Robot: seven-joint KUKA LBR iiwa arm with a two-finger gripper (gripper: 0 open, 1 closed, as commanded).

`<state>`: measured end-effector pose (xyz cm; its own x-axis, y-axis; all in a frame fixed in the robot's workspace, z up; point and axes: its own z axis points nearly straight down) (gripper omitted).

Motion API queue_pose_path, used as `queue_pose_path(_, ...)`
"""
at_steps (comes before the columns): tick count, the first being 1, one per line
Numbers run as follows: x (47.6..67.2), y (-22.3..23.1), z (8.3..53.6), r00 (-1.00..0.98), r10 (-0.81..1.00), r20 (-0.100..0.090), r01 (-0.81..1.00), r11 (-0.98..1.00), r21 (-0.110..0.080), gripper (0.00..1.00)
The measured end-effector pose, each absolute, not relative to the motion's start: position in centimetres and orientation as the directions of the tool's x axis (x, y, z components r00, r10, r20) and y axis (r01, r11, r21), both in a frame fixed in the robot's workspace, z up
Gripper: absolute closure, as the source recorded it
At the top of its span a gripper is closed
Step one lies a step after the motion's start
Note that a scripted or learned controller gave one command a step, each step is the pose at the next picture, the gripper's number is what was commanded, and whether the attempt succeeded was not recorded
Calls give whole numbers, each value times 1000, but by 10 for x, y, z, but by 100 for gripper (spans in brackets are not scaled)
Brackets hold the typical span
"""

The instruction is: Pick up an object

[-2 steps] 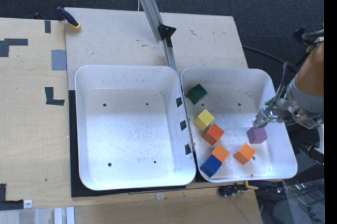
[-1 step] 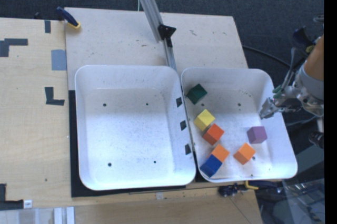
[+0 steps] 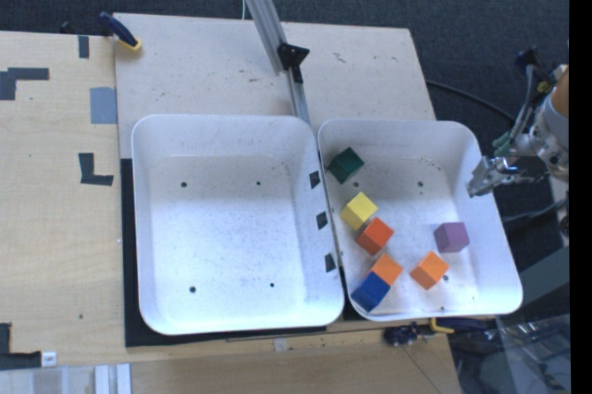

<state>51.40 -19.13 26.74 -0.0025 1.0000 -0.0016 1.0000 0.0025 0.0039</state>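
Seven plain, unlabelled blocks (image 3: 374,235) lie in the right bin (image 3: 481,198); claw (image 3: 483,175) state unclear.

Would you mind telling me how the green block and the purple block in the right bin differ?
The green block is dark green; the purple block is pale violet. The green one lies near the bin's far-left side, the purple one toward its right wall. Both are small cubes in the right bin, standing apart from other blocks.
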Motion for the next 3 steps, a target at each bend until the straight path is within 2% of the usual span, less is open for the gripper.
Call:
queue_pose_path(1, 515, -191, 301, -2, 1000, -1, 1000, 2, 3, 100)
queue_pose_path(2, 529, -139, 283, -7, 1000, 1, 1000, 7, -2, 100)
queue_pose_path(3, 528, -91, 276, -6, 1000, 1, 1000, 6, -2, 100)
